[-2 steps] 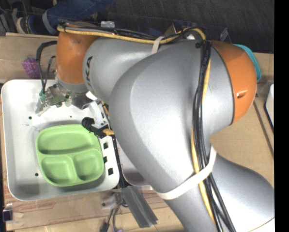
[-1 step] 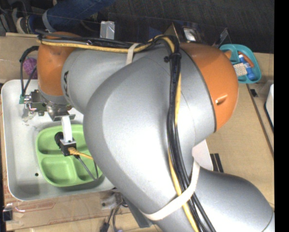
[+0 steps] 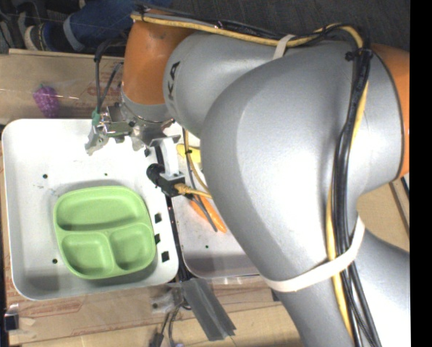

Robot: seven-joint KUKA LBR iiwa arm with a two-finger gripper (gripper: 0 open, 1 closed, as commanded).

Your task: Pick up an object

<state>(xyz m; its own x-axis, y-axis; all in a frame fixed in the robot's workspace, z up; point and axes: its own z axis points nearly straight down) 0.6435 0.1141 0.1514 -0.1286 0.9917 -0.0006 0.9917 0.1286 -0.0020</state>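
One candidate dominates the nearer part of the left shallow white plastic bin [image 3: 20, 194]: a pale green, three-compartment moulded plate [image 3: 103, 231], lying flat on the bin floor near the front wall and close to the divider between the two bins. I judge it light, stiff and rather slick, probably hard plastic; its broad flat floor offers nothing to pinch, so the raised outer rim or one of the ridges between compartments looks the best place to take hold, and it may tip or slide if caught off-centre. Beyond the divider, in the right bin [image 3: 208, 262], a thin orange stick-like object [image 3: 208, 213] shows beside the big grey arm [image 3: 288, 157]; too little of it is visible to judge. Farther back, the two-finger metal gripper [image 3: 111, 134] hangs over the far edge of the left bin, well apart from the plate; whether its fingers are spread or closed I cannot tell. A small purple item [image 3: 46, 100] lies on the bench past the bin.
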